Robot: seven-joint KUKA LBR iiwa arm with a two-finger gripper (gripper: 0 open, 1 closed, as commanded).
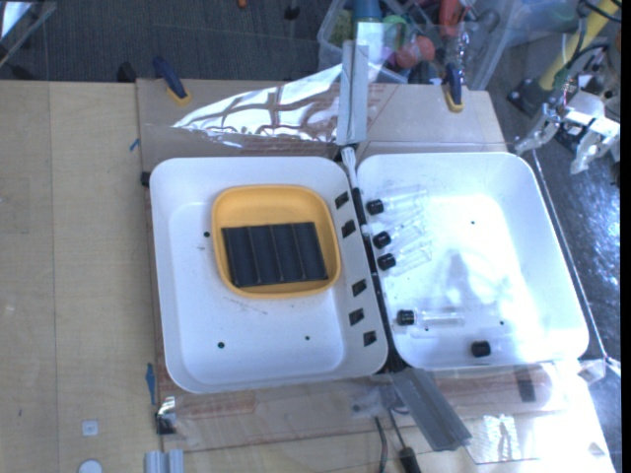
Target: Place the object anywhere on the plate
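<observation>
A yellow plate with rounded corners sits in the upper middle of the left white bin. A black, ribbed, rectangular object lies flat on the plate, inside its rim and covering most of its floor. Several clear tubes with black caps lie in the right white bin, most of them along its left wall. One more capped tube lies toward the front, with a small black cap near the front wall.
Black clips line the divider between the bins. Crinkled foil lies behind the left bin. A clear box of clutter stands at the back. Bare wooden bench extends to the left.
</observation>
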